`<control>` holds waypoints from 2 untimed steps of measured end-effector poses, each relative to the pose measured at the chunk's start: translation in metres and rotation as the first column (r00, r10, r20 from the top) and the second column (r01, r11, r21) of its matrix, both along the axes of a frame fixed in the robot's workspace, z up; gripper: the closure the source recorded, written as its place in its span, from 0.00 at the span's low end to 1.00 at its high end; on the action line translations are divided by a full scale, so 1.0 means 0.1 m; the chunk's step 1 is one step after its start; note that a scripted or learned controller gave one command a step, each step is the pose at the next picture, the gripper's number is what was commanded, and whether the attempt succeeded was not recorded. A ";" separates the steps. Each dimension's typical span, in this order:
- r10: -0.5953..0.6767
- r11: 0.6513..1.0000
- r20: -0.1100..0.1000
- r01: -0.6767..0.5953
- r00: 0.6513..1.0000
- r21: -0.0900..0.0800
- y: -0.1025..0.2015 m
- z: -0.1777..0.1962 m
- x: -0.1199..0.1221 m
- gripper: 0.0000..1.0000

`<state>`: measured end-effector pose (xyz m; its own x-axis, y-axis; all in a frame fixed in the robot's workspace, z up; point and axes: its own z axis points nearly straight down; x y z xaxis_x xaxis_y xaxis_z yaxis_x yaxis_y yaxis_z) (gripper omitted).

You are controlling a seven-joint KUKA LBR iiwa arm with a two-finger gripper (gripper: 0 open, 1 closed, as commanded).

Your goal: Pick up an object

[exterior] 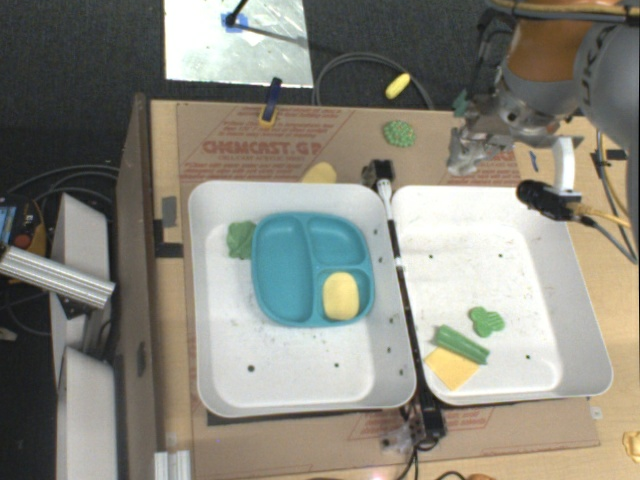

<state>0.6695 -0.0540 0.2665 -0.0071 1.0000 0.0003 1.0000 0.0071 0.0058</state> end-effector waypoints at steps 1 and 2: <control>-0.006 1.000 -0.003 0.006 1.000 -0.001 -0.15 0.02 -0.03 1.00; -0.008 1.000 -0.005 0.008 1.000 -0.001 -0.41 0.03 -0.29 1.00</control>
